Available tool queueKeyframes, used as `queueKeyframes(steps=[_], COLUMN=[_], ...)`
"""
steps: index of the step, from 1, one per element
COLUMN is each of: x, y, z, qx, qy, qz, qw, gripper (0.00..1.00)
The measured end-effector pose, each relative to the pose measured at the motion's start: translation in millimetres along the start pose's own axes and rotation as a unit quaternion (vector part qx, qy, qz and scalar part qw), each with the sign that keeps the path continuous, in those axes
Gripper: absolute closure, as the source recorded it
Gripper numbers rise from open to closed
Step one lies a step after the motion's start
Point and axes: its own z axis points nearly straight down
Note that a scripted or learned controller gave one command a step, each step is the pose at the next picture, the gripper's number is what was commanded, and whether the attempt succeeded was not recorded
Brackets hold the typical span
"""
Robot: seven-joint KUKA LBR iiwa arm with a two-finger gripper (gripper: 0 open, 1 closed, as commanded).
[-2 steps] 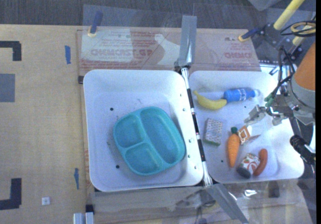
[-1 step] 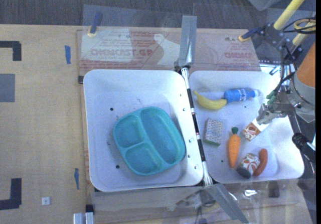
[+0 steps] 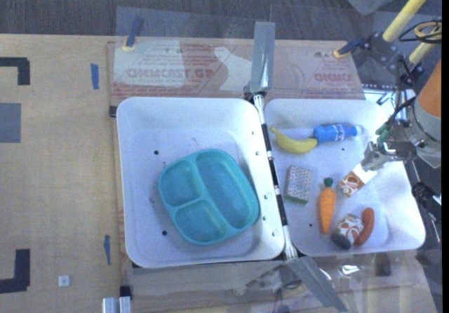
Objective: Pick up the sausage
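Observation:
The sausage (image 3: 366, 226) is a short red-brown link lying near the front right corner of the right bin (image 3: 410, 231). It rests against a small can (image 3: 345, 230) on its left. My gripper (image 3: 374, 158) hangs over the right side of the same bin, well behind the sausage and apart from it. It sits just above and to the right of a small orange and white carton (image 3: 351, 183). Nothing shows in its grasp.
The right bin also holds a banana (image 3: 293, 141), a blue bottle (image 3: 336, 132), a carrot (image 3: 326, 208) and a speckled green block (image 3: 299, 183). A teal divided plate (image 3: 208, 196) lies in the left bin (image 3: 140, 129). A ridge (image 3: 270, 171) separates the bins.

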Motion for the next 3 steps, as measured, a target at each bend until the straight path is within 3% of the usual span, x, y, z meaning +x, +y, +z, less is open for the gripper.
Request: queueKeyframes(steps=[1, 2, 3], x=[16, 27, 37], y=[46, 73, 85], z=[22, 58, 46], qx=[0.002, 0.003, 0.0], qy=[-0.001, 0.0, -0.001], qz=[0.108, -0.015, -0.193], qw=[0.9941, 0.9999, 0.9812], gripper=[1.0, 1.0, 1.0])
